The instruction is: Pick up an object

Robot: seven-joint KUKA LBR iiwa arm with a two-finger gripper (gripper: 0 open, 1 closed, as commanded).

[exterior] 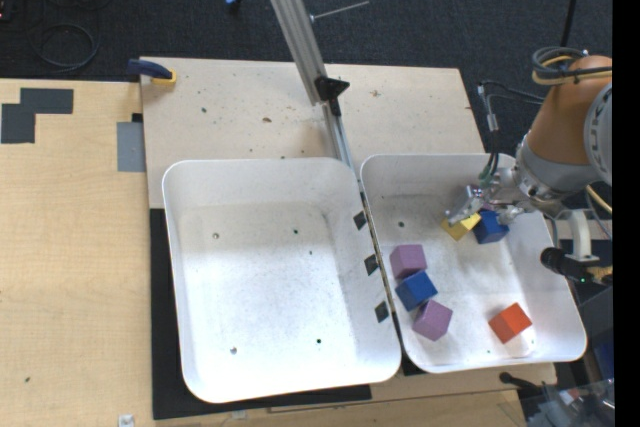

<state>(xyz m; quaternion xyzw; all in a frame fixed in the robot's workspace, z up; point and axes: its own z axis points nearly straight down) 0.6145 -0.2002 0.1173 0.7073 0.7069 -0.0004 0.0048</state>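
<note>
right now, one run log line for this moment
arm: over right bin | gripper: at yellow block and blue block | grasp: unconfirmed

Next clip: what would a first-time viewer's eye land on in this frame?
Probably the gripper, low in the right bin near its far right side, right at a yellow block and a blue block that sit touching each other. Next come the loose blocks nearer the front: two purple cubes with a blue cube between them by the divider, and an orange cube at the front right corner.
</note>
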